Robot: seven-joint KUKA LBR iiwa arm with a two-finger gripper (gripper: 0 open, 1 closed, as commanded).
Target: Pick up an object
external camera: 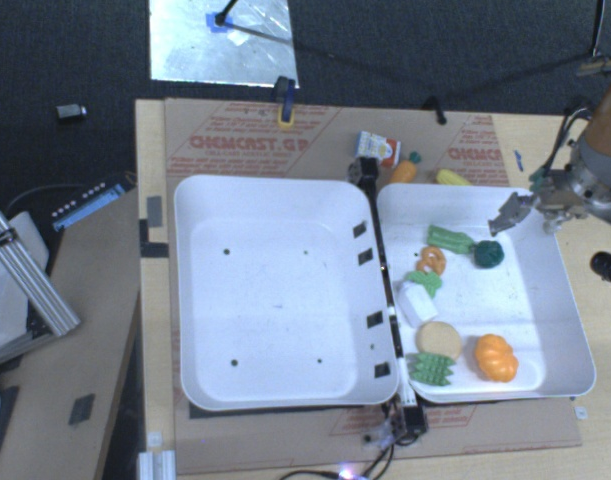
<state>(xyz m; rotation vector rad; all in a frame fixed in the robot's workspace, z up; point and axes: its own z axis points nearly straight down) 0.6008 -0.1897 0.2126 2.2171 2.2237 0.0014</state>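
My jaws (509, 214) hang over the upper right part of the right bin (555, 298), coming in from the right side of the view. They are small and seen at a slant, so I cannot tell how far apart they stand; nothing shows between them.

The things to pick all lie in the right bin. Nearest my jaws is a dark green broccoli piece (488, 254), just beside a light green vegetable (450, 238) that lies to its left. Lower and further left sits a small orange ring-shaped thing (431, 260), then a white and green piece (422, 283) by the bin's left wall, touching a white block (419, 308) below it. Near the bottom edge rest a tan round bun (439, 340), a green ridged item (431, 370) below it, and an orange pumpkin (496, 357) to the right.

The left bin (275, 288) lies alongside. Behind the bins, on the surface (315, 133), lie a carrot (404, 171) and a yellow piece (452, 178).
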